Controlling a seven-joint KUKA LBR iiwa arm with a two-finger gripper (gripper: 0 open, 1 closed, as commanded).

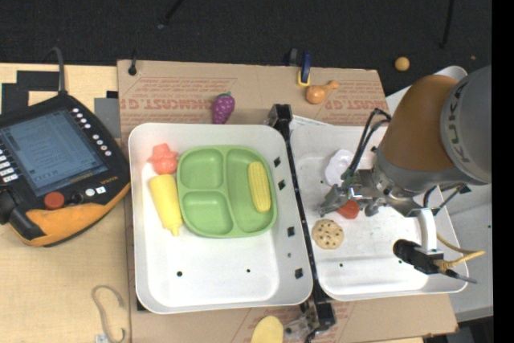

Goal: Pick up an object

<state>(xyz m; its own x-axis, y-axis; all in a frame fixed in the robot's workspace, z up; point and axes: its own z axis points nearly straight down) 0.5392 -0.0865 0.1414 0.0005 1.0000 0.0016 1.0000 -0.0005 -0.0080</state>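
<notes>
Far to the left of the gripper, a control tablet rests on the surface. Closer in, the left bin holds a yellow toy, a pink toy just behind it, and a green divided plate with a corn cob in its right-hand compartment. Purple grapes lie on cardboard behind that bin, up and to the gripper's left. In the right bin, a cookie sits just below and left of the gripper. The gripper hangs low over the bin floor with a red toy right at its tip. Whether the gripper is wide, narrow or closed on the toy cannot be told. A white object lies just behind the gripper. The arm reaches in from the right.
</notes>
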